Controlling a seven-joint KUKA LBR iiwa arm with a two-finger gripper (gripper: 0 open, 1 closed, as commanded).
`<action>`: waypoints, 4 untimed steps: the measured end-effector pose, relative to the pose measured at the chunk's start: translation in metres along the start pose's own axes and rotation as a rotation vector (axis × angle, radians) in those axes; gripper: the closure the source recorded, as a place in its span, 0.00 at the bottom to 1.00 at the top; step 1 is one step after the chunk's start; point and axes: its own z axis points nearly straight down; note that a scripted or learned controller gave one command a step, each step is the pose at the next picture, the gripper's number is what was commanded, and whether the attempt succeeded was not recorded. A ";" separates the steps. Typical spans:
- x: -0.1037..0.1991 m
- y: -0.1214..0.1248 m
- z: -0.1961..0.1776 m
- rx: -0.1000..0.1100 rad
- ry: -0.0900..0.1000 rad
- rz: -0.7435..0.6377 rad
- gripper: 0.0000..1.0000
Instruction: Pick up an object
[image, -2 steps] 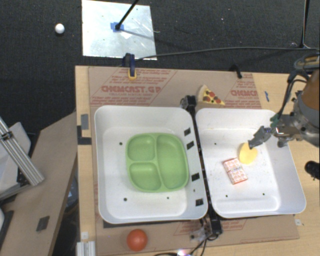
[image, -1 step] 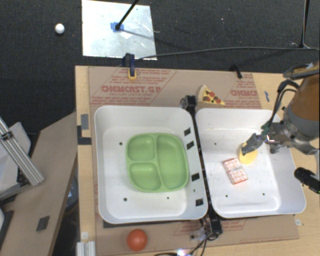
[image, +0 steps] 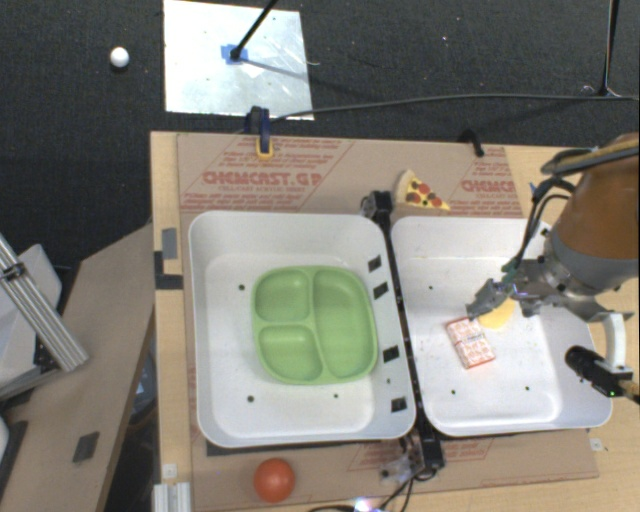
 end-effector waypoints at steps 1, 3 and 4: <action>-0.001 0.004 0.062 0.002 0.000 0.000 0.00; -0.005 0.001 0.003 -0.008 -0.002 -0.002 1.00; -0.013 0.009 -0.051 -0.009 -0.003 -0.002 1.00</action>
